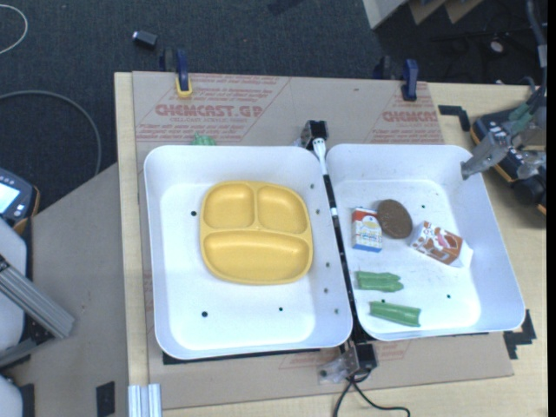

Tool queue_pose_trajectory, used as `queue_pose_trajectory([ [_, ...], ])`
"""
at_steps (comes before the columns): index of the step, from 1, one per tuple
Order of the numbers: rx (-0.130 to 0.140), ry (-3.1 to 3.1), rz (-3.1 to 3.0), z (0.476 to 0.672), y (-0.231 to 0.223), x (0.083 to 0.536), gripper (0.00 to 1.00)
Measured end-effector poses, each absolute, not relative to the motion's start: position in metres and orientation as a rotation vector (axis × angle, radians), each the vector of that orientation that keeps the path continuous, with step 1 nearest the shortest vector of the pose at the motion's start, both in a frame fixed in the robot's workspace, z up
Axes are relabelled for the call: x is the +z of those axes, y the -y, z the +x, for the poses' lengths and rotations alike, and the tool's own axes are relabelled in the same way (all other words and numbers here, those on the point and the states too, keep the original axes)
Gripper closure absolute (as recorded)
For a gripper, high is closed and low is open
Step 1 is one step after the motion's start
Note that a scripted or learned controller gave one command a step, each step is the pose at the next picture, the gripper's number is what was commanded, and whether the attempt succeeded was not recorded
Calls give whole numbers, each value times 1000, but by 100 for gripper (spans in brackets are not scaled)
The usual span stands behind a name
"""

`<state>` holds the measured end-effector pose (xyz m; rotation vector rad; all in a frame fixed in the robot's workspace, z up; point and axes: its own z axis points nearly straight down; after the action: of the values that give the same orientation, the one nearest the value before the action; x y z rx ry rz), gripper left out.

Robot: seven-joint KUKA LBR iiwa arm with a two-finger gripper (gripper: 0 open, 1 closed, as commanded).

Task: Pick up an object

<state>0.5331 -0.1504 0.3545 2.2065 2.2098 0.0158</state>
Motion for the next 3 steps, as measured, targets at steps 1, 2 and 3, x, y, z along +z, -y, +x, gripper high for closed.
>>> queue_pose_trajectory([
  [1, 19, -2211, 2203, 550, 132, 545, 0],
  [2, -11, -2229, 2231, 519, 106, 327, 0],
  [3, 3, -2218, 2219, 522, 107, 345, 100],
])
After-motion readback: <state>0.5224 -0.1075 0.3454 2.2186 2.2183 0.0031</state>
